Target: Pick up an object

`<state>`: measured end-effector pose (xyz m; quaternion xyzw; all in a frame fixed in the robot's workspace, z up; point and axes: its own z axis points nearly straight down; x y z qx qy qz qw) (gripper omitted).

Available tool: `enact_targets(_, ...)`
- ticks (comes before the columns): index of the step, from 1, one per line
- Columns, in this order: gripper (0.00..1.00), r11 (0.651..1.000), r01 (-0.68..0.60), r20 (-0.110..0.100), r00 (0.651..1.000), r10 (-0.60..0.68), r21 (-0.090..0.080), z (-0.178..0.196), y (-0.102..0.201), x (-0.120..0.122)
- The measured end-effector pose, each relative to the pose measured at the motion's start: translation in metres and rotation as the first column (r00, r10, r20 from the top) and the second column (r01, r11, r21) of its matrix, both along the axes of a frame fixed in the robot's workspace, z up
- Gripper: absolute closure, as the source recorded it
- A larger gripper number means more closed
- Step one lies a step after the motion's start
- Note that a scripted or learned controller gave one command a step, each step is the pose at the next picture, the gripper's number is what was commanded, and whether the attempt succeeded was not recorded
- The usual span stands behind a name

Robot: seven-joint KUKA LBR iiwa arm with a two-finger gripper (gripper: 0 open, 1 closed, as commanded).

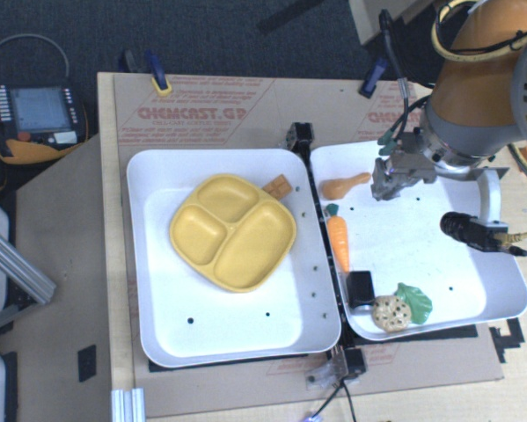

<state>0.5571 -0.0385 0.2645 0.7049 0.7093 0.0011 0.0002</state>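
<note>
So the pincer (388, 185) hangs near the right bin's (501, 301) back-left corner, drumstick (344, 185) just left of it, lying crosswise; can't tell its grip state.

Red print on the brown cardboard sheet (237, 104) under the bins reads roughly "CHEMCAST GP", toward 12 o'clock from the left bin. More red lettering lies toward 1 o'clock near the arm, too broken to read.

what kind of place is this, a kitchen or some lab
Most likely a robotics lab, not a kitchen: a robot arm hangs over two white bins of toy food such as a carrot, on a cardboard-covered bench, with a control pendant nearby.
</note>
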Motion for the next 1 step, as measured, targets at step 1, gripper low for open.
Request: enact_targets(1, 1.00, 1.000, 0.001, -0.007, 1.000, -0.001, 0.001, -0.0191, 0.0495, 0.0015)
